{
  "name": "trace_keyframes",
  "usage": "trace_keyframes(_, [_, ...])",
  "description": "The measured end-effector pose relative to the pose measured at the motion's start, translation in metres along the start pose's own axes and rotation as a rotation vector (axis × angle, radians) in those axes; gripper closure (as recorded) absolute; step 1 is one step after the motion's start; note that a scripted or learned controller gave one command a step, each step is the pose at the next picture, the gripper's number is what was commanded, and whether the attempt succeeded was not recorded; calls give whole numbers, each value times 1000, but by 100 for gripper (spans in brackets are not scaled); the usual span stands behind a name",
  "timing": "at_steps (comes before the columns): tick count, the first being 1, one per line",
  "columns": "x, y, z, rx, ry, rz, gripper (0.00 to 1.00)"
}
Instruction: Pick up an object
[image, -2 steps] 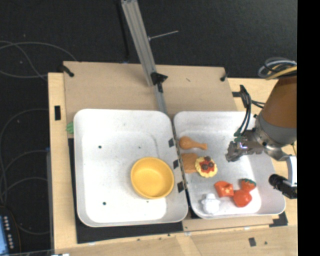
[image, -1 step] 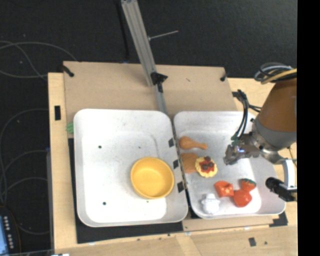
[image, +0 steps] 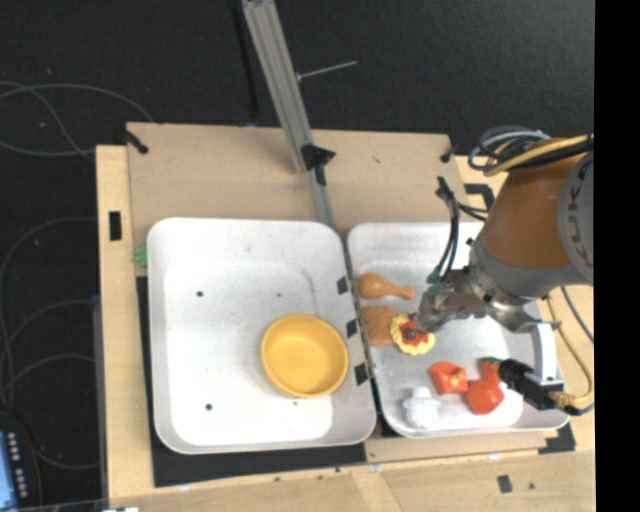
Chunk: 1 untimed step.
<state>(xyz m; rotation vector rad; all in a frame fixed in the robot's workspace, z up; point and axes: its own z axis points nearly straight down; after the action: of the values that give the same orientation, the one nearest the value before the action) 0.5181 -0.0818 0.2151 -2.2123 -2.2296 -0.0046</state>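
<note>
resting on a tan bench (image: 220, 175), two white bins (image: 200, 270)

The bench (image: 200, 175) bears two white bins (image: 200, 300) side by side.

Two bins sit side by side on the bench (image: 230, 170). In the left bin (image: 200, 260) a bowl (image: 304, 356) lies toward its near right corner. The right bin (image: 400, 245) holds a drumstick (image: 380, 287) by its left wall, a flower-shaped toy (image: 412, 338) in the middle under the tool (image: 430, 312), and a pepper (image: 448, 377), a tomato (image: 484, 396) and a crumpled lump (image: 422, 407) along the near edge.
</note>
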Motion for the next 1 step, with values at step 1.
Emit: trace_keyframes(1, [53, -6, 4, 1, -1, 1, 100])
